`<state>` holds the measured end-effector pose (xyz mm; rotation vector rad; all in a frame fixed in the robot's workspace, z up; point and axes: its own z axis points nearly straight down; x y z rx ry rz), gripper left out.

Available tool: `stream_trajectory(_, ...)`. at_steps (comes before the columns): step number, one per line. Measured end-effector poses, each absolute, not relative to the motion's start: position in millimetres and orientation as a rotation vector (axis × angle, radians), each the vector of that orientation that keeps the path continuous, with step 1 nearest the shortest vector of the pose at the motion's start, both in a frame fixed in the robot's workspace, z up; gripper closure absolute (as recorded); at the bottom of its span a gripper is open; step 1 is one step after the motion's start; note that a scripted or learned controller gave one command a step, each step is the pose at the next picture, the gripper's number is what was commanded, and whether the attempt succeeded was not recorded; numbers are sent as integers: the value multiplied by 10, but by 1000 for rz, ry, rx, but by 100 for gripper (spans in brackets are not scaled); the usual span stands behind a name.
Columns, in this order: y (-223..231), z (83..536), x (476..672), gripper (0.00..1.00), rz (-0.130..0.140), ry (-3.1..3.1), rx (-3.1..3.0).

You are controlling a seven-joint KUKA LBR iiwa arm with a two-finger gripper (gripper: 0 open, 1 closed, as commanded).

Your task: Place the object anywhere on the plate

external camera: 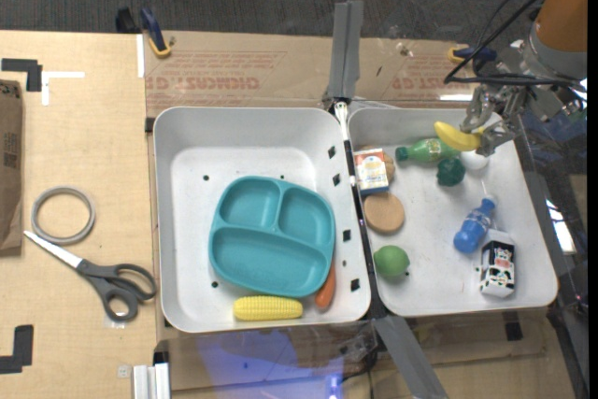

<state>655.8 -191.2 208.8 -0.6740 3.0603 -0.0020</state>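
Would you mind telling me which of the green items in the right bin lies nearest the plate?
The round green fruit at that bin's front-left corner; the green bottle and dark green piece lie farther from the teal plate.

The wooden bench [84, 332] carries two white bins: the left bin [177, 192] near centre, the right bin [528, 229] at three o'clock. At nine o'clock lie a tape roll [64, 214] and grey-handled scissors [98, 276], with cardboard sheets [243, 75] at twelve.
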Motion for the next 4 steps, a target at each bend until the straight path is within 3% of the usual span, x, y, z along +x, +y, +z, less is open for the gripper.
stream_trajectory(1, -1493, 2426, 6603, 100, -1, 2986, -952)
stream_trajectory(2, -1772, 2468, 6373, 100, -1, 2965, -1022)
stream_trajectory(3, -1349, 2132, 6602, 100, 1, 2951, -1061)
stream_trajectory(4, -688, 2842, 5945, 100, 0, 2990, -947)
